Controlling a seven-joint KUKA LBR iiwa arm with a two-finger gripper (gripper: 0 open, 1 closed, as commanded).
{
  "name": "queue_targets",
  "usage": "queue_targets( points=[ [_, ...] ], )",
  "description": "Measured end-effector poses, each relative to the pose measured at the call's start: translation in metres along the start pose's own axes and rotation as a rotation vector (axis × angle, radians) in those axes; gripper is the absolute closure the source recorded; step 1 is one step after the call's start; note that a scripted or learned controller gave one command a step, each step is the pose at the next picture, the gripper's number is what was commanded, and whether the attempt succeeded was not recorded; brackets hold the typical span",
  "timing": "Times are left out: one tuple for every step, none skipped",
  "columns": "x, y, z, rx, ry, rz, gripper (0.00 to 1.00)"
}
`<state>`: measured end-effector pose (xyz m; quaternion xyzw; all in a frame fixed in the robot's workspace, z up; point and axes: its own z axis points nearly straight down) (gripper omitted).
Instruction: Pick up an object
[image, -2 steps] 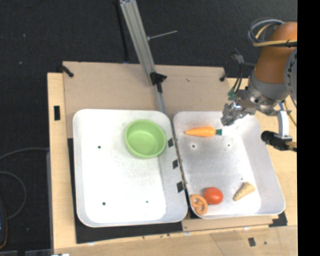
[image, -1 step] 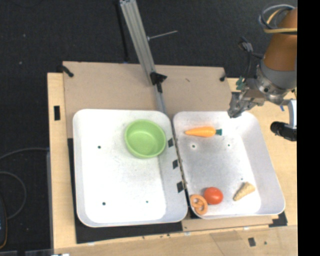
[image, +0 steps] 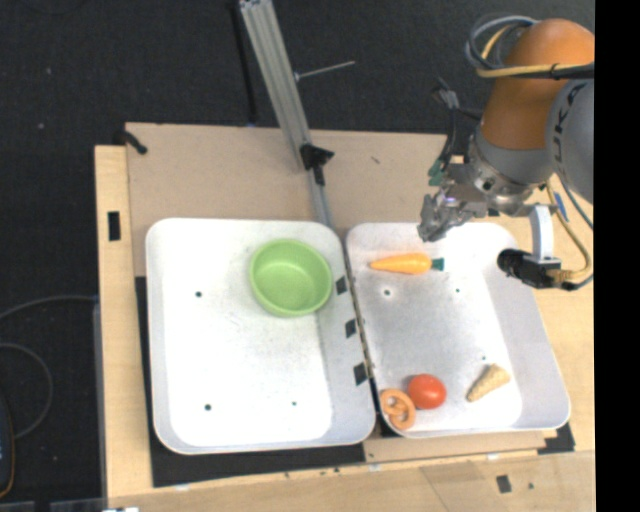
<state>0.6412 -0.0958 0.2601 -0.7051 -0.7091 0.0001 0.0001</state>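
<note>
Hand (image: 437, 222) above carrot (image: 403, 264), not touching; grip state can't be told.

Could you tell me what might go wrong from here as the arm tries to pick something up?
The end effector hovers by the right bin's far rim, near the carrot; a straight descent could strike the rim. The carrot is slim and rounded, so it may roll out of a grasp. The tomato and pretzel touch near the bin's wall, inviting a double or blocked grab.
</note>
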Motion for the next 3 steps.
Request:
queue_targets(
  points=[
    [0.049,-0.002,0.000,0.000,0.001,0.000,1.00],
    [0.098,-0.008,0.011,0.001,0.000,0.000,1.00],
    [0.145,0.003,0.014,-0.002,0.000,-0.001,1.00]
  ],
)
